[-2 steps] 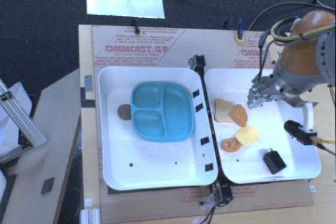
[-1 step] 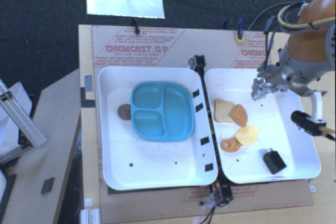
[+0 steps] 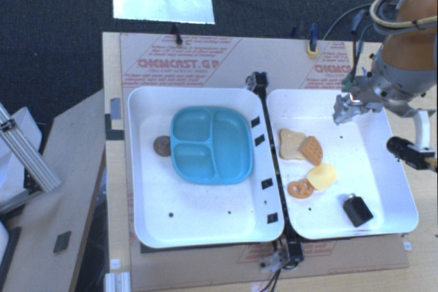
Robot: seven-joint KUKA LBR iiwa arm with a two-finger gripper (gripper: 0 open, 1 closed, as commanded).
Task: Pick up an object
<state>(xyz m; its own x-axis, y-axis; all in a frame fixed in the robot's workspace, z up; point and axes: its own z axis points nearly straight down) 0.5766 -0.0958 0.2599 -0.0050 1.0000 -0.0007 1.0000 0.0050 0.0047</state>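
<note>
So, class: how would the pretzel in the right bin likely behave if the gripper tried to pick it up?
The pretzel looks thin and flat, so probably light but hard to get fingers under. It seems rigid. It touches the yellow piece, so a push would likely shift both.

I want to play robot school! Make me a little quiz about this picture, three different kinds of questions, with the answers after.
1. True or false: the blue plate sits in the left bin.
2. Which lies closest to the right bin's front edge? A. pretzel B. black block C. waffle
3. Fill in: the small round brown thing lies just ____ of the plate.

Key: 1 true; 2 B; 3 left. The hand hovers over the right bin's back part.
</note>
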